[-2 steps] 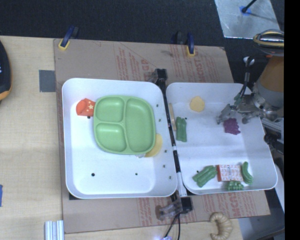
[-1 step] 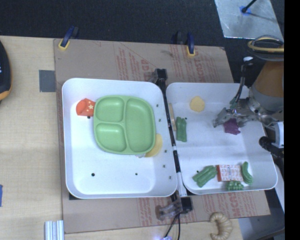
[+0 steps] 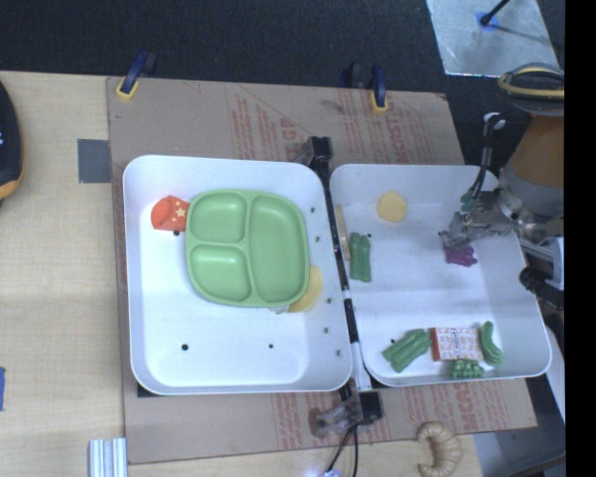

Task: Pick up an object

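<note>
Now | claw just above purple toy | small, lumpy | claw's grip: cannot tell

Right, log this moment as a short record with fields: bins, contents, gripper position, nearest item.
left bin: green divided plate, red item at the plate's left edge, yellow item peeking out at its lower right
right bin: yellow round piece, green piece near the left wall, purple item, green items and a red-and-white packet along the front
gripper: low in the right bin, upper right part
nearest item: purple item, just below the gripper
held: nothing visibly between the fingers
</note>
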`<state>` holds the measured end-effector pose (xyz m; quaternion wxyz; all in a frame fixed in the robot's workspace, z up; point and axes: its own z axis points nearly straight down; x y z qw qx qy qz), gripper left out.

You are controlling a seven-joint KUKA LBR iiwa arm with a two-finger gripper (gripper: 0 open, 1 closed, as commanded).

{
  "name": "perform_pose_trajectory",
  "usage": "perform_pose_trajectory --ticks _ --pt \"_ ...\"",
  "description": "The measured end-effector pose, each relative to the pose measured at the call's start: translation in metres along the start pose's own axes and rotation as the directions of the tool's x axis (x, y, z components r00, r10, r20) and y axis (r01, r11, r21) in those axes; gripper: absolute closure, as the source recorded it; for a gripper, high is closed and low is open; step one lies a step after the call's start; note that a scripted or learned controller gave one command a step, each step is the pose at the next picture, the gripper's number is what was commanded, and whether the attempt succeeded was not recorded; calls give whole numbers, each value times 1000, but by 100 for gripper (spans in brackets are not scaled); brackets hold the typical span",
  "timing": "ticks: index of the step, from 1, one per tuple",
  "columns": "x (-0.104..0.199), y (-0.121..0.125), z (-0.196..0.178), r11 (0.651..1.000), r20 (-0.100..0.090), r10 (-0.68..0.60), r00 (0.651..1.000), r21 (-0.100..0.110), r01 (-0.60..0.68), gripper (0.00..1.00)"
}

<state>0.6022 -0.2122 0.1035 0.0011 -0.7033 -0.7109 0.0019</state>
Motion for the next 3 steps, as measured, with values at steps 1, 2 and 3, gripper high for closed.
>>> perform_pose_trajectory --ticks 1,2,3 --pt "0 0 0 1000 0 0 1000 1 0 0" --pt "-1 0 -11 1000 0 -2 1000 1 2 100" --pt "-1 0 -10 1000 0 -2 1000 1 2 0"
